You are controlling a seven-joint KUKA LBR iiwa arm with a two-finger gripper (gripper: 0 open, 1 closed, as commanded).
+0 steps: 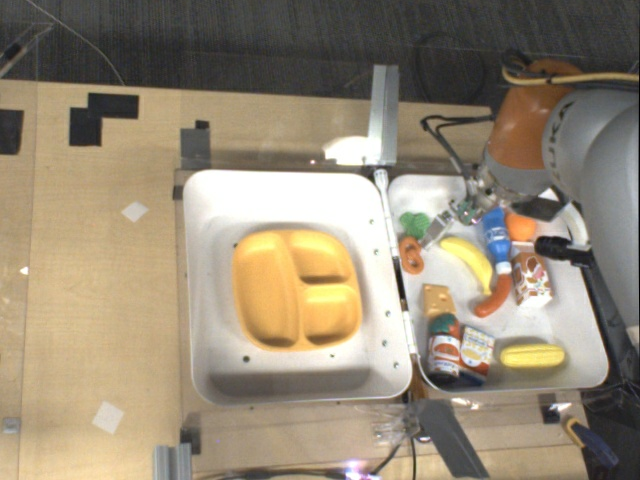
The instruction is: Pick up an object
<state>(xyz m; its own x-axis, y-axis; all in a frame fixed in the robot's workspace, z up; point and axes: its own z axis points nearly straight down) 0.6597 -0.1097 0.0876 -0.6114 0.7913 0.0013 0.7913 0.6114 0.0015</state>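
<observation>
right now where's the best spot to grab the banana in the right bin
Take the banana across its middle, coming straight down from above. It lies flat and curved, slanting across the bin, so the fingers should straddle its narrow width. The blue bottle sits close at its right, so stay toward the upper-left half.

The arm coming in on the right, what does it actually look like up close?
The arm is a thick, rounded grey body with an orange band above the wrist. Thin black cables loop beside it. At its tip sits a small metallic gripper, with what look like small green and red parts on it.
</observation>
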